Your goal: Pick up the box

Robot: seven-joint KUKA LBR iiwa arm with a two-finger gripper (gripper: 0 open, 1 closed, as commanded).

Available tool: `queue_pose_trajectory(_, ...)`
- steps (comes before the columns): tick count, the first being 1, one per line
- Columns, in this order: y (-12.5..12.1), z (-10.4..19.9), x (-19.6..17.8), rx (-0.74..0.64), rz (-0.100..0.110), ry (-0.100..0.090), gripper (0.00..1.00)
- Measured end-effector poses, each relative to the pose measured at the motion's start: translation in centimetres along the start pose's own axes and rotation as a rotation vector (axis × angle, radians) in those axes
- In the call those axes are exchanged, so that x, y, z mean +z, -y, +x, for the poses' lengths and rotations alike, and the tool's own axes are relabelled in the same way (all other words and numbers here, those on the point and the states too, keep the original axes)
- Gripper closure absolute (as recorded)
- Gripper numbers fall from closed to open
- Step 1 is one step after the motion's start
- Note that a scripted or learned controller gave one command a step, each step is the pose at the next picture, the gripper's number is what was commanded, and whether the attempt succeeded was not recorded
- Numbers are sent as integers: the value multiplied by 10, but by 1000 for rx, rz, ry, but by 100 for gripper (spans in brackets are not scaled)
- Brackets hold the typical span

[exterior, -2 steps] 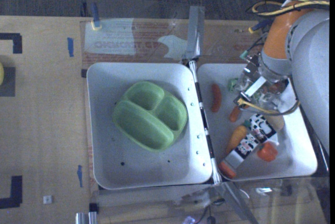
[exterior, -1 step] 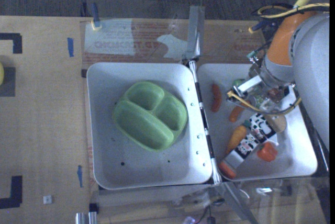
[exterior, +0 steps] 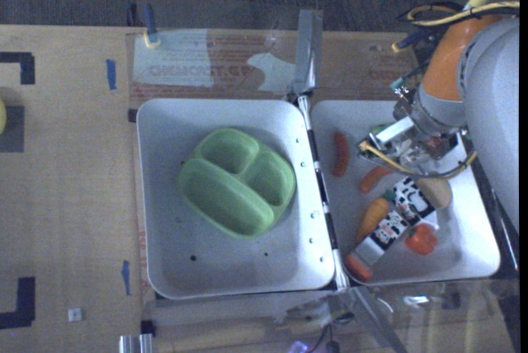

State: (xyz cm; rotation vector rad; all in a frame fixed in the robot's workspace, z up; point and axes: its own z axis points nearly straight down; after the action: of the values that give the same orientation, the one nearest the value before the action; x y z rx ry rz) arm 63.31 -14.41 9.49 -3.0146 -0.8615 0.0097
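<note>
Fixed overhead camera, slanted, both bins [exterior: 157,178]

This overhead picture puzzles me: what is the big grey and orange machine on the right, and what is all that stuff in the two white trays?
It is a robot arm, seen from one camera fixed above the bench. Its claw hangs over the right bin, which holds toy food: a carrot, sausages, a tomato, and a long black-and-white cow-patterned box, the thing it should pick up. The left bin holds a green divided plate. I cannot see that anything is held.
</note>
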Motion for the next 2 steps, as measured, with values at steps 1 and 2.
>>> queue_pose_trajectory(1, 0, -2, 1, 1, 3, 6, 0)
queue_pose_trajectory(2, 34, -5, 10, 36, -7, -5, 0)
